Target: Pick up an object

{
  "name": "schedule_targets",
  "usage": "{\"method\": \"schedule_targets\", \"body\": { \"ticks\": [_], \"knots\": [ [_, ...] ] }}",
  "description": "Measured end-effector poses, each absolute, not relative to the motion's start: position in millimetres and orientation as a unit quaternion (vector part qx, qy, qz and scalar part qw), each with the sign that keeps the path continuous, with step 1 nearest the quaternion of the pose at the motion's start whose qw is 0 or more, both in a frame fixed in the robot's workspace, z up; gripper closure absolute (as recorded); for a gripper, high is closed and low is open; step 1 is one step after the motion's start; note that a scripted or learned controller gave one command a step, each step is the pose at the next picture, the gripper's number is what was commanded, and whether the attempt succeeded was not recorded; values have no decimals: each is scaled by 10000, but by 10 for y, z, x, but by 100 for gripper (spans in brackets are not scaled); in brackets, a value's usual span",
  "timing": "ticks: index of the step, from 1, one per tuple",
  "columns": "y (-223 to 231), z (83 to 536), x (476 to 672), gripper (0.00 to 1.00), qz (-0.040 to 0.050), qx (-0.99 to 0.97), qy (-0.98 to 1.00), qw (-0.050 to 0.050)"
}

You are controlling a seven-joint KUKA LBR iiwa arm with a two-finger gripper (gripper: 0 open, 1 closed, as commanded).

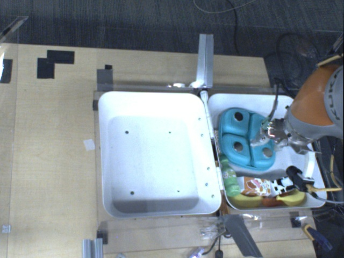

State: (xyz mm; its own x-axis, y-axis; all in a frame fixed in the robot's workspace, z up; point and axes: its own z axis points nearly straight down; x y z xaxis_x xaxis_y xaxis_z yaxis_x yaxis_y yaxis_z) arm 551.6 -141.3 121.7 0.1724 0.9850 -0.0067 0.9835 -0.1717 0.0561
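Observation:
In the right bin (250,100) lies a turquoise moulded plastic piece (244,138) with four rounded lobes. My gripper (267,135) is down at that piece's right edge, its metal tip touching or just above it. Along the bin's front wall lie a green bottle (230,179), a printed orange and white packet (259,187), a black and white item (283,184) and a yellow banana-like thing (269,200). I cannot make out anything held between the fingers.
The left bin (153,155) sits beside the right one, split from it by a metal rail (206,63). Black tape marks (54,62) lie on the wooden bench at far left. Cables (236,9) run over the dark floor behind.

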Motion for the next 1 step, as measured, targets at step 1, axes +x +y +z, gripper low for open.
{"method": "schedule_targets", "body": {
  "ticks": [1],
  "knots": [
    [-870,1948,5881,100,6,7713,6365,8]
  ]
}}
